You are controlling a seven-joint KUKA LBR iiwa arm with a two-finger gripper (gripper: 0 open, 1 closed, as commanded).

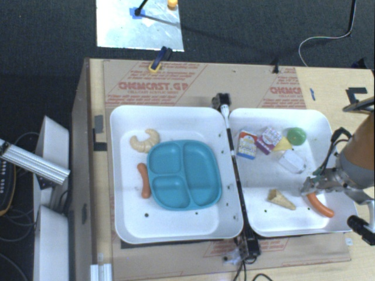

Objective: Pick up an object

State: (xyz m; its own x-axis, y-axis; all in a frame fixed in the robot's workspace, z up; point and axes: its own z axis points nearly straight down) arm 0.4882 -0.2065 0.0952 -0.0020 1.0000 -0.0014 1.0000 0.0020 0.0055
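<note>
Where the tool (313, 186) hangs, a sausage (320, 205) lies just beside.

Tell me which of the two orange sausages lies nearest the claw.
The orange sausage in the right bin, just below the claw. The other sausage lies in the left bin, beside the blue tray.
</note>
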